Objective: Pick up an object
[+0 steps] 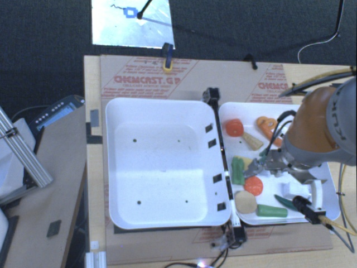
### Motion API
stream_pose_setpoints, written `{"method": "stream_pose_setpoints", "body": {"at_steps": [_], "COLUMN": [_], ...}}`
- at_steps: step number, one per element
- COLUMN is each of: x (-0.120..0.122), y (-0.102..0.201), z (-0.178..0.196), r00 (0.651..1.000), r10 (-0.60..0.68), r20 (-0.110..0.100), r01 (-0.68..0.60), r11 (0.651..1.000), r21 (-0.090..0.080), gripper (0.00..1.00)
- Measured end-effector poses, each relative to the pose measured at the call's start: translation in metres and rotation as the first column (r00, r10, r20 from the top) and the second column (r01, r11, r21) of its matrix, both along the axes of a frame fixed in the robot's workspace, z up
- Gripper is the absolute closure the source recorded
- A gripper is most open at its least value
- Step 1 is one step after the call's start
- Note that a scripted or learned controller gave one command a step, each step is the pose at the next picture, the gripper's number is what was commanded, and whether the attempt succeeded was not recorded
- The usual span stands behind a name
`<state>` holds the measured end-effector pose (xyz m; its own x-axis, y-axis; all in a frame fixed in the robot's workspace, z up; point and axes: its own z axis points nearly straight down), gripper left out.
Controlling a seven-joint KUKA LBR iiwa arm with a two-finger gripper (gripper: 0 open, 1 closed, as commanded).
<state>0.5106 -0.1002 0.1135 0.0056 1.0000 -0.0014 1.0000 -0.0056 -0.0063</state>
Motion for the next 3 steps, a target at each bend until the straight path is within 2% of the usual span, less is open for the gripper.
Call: {"method": "stream_pose_setpoints", "body": {"at_steps": [1, 2, 3], "x": [0.062, 0.064, 0.037], "y": [0.003, 0.004, 0.013], "z": [-0.026, -0.012, -0.019], "r00": [1.0, 1.0, 0.999], "r10": [0.013, 0.012, 0.005], "r20": [0.016, 0.024, 0.042], "r01": [-0.013, -0.013, -0.005], "r11": [1.0, 1.0, 1.0], "r21": [0.002, 0.004, -0.009], "gripper": [0.0, 1.0, 1.0]}}
